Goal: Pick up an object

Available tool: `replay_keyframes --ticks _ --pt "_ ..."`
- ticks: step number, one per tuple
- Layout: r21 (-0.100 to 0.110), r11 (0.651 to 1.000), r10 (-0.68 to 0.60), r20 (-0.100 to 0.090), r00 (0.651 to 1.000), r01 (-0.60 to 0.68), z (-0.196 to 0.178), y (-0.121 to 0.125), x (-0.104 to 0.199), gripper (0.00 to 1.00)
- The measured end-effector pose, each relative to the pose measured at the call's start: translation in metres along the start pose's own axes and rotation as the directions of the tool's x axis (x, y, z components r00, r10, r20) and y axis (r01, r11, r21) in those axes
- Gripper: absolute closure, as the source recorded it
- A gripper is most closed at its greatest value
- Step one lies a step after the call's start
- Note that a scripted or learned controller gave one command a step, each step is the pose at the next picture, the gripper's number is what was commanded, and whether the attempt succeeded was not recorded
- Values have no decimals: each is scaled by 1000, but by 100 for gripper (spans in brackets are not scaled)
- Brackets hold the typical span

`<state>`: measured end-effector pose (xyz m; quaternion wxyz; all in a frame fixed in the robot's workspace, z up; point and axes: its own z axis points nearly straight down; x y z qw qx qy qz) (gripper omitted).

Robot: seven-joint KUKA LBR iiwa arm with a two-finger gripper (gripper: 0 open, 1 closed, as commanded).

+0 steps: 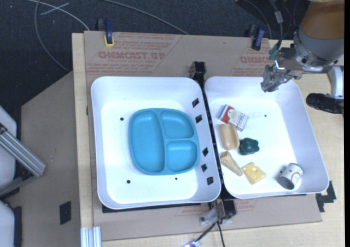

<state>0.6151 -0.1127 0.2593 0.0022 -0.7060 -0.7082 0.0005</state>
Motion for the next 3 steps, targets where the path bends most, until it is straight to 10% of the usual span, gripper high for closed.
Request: replay_keyframes --ticks 3 --pt "2 1000 -2 -1 1000 2 35 -80 126 100"
